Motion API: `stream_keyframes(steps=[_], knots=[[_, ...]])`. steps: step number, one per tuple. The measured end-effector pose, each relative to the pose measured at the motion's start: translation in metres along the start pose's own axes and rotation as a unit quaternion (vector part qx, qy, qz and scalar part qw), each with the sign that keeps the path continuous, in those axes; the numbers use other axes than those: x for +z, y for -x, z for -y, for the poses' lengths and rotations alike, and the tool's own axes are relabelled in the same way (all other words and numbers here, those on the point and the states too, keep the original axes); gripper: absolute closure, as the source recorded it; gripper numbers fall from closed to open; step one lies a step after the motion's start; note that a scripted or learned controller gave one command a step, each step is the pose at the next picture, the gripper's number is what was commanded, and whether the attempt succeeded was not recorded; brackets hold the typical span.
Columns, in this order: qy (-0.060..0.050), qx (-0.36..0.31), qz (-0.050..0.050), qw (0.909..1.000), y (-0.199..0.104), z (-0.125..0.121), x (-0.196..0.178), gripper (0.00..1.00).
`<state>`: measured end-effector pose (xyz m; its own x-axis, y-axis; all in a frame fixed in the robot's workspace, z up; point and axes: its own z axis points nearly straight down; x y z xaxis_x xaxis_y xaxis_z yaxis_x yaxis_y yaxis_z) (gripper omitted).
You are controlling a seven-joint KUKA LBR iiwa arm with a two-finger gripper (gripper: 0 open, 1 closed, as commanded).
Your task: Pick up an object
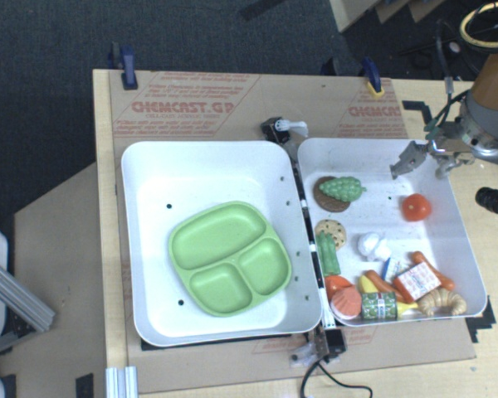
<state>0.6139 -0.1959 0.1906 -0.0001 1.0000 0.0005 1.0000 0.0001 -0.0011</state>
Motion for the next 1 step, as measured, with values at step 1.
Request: stream_keyframes(steps=[1], knots=[[-0.001,-0.001,-0.006,1.0,0.0236,-0.0077,0.1102,0.0]])
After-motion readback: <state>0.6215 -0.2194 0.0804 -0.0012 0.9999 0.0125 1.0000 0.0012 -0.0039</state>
